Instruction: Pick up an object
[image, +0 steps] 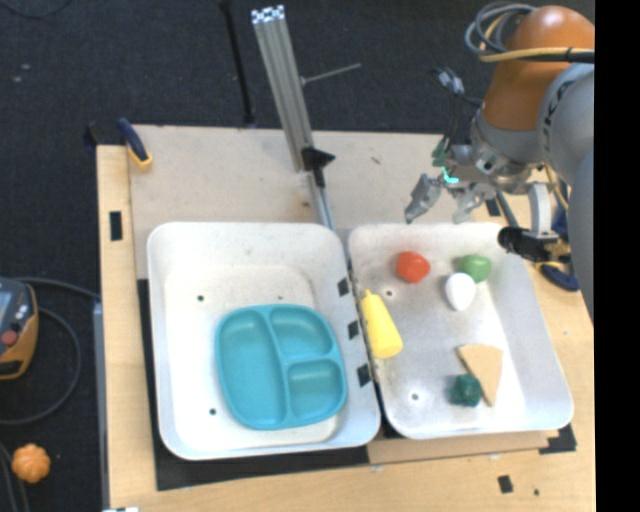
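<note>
**Fingers spread and bare above the right bin's far edge**

Six objects lie in the right bin (530, 330): a red ball (412, 266), a green piece (474, 267), a white egg shape (460, 292), a yellow piece (380, 325) against the left wall, a tan wedge (483, 368) and a dark green lump (464, 390) touching it. The gripper (446, 198) hangs above the far rim, its fingers wide apart with nothing between them. The left bin (180, 260) holds a blue divided plate (281, 365). Both bins sit on the counter (220, 170).

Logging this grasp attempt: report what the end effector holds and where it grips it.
Nothing is held: the end effector hangs open above the right bin's far rim, apart from every object.
</note>
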